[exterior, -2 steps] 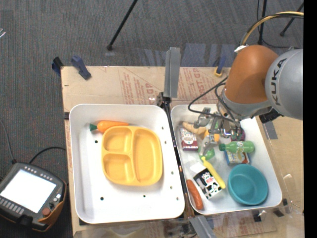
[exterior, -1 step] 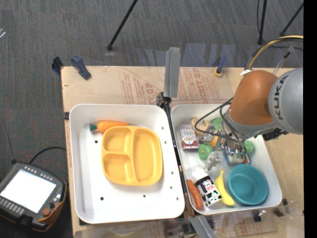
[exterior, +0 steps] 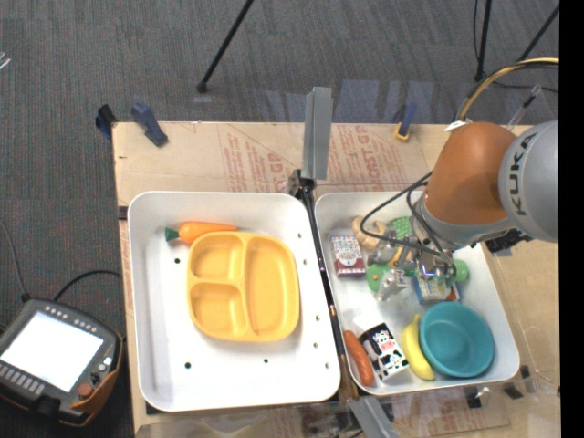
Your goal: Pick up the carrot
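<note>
Hovering over the right bin (exterior: 507, 331), fingers (exterior: 412, 270) down in the clutter near a small carton (exterior: 347, 255) and the teal bowl (exterior: 456, 338); can't tell if they're wide or narrow from this angle. Carrot (exterior: 203, 231) sits in the left bin (exterior: 151, 336), against the yellow divided plate's (exterior: 244, 286) top-left edge, green end left. Plan: lift clear, cross over, come down on the orange body, closing across it, staying off the plate rim.

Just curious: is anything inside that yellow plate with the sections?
All three sections of the yellow plate look bare. A carrot lies against its far edge, outside it. Whatever is beneath stays hidden.
</note>
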Available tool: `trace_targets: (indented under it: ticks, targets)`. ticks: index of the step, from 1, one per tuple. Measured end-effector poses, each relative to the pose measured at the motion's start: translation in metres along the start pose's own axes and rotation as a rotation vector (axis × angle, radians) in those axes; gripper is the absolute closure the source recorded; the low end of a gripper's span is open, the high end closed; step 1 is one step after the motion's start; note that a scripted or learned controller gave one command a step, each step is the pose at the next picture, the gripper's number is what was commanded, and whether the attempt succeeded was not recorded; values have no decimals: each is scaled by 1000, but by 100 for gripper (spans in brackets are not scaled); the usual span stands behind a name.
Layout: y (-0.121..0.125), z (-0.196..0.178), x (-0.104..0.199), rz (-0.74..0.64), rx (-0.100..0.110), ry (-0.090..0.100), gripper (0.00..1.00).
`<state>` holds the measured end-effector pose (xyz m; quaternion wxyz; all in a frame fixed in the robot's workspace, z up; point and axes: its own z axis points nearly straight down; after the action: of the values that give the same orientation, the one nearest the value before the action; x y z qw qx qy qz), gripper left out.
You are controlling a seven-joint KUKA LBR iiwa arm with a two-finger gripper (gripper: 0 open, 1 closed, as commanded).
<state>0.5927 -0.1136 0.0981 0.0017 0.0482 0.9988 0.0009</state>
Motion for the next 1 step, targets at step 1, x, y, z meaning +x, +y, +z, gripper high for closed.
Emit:
trace_targets:
  ticks: [1]
  targets:
    - [-29, -112, 47, 32, 3, -9, 100]
